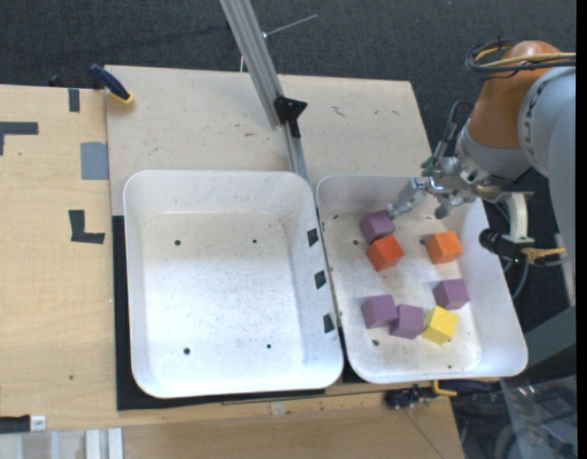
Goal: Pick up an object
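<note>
The right bin (pixel 336 199) holds several small cubes. A purple cube (pixel 377 226) and a red-orange cube (pixel 384 251) touch near its upper middle. An orange cube (pixel 444 247) lies to their right, with a purple cube (pixel 451 293) below it. Two more purple cubes (pixel 378 310) (pixel 406 320) and a yellow cube (pixel 441 325) cluster near the front. My gripper (pixel 423 207) hangs over the bin's upper part, open, its left fingertip (pixel 402 205) just up and right of the top purple cube. Nothing is between its fingers.
The left bin (pixel 141 256) sits beside the right one, sharing a raised rim. A slanted metal rail (pixel 260 55) crosses the bench and ends at the bins' junction. A blue and yellow clamp (pixel 112 82) lies at the bench's far left corner. Cables (pixel 515 237) hang by the arm's wrist.
</note>
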Robot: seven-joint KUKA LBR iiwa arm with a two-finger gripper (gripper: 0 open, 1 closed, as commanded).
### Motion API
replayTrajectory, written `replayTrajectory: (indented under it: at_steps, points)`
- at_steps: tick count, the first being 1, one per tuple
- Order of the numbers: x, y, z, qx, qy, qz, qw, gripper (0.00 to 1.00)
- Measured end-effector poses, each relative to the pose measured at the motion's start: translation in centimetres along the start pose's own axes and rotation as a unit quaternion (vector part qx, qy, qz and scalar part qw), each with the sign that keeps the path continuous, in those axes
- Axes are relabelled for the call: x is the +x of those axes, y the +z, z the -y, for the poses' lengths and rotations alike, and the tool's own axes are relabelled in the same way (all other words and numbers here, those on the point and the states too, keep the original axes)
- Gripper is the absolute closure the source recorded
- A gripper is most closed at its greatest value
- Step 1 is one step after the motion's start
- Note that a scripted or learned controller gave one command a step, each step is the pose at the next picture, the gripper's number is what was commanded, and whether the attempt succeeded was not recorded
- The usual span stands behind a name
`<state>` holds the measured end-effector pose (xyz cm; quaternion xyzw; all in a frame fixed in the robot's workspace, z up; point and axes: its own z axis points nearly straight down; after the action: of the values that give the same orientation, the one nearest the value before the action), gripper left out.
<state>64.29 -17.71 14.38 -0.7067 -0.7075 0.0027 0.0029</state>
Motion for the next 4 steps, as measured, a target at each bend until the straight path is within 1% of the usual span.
replayTrajectory:
  at_steps: [1, 2, 3, 4]
  points:
    - [-0.1, 2.7, -0.6, -0.013, 0.000, 0.003, 0.9999, 0.00]
    - [0.1, 1.9, -0.7, -0.013, -0.001, 0.002, 0.9999, 1.00]
    - [0.5, -4.5, -0.7, -0.007, 0.000, 0.001, 1.0000, 1.00]
    - [0.6, -9.8, -0.8, -0.007, 0.000, 0.001, 1.0000, 1.00]
